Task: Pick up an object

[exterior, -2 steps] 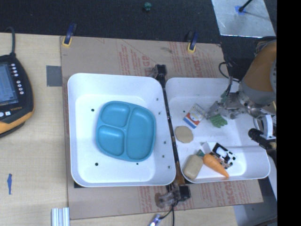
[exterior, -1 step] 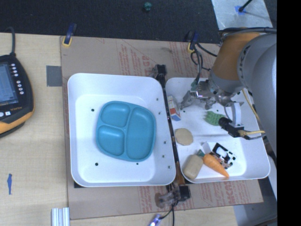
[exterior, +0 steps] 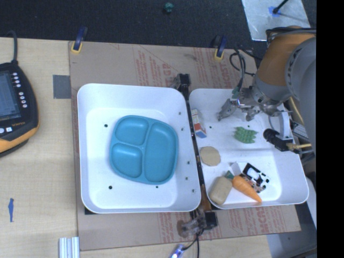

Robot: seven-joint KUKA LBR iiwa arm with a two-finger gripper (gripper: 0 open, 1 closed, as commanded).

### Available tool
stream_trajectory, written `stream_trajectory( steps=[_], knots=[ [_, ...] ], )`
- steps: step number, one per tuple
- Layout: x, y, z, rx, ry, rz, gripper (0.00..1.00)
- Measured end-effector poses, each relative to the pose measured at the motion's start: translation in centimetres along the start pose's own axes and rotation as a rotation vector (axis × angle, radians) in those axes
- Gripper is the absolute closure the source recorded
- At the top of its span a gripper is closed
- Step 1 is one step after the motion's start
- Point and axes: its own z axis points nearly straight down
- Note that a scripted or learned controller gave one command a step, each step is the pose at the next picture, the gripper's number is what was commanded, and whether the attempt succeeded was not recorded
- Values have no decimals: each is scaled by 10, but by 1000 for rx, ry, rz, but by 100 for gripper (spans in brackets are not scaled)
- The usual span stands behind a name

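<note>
Counting two bins [exterior: 86, 144], one blue plate [exterior: 144, 149], one carrot [exterior: 245, 188]

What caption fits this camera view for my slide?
Robot claw hovers in the right bin near a green toy; a blue plate fills the left bin.
</note>
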Motion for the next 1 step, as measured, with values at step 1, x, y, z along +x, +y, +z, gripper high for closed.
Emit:
stream_trajectory(
  steps=[1],
  knots=[
    [-39, -31, 10, 2, 1, 1, 0]
  ],
)
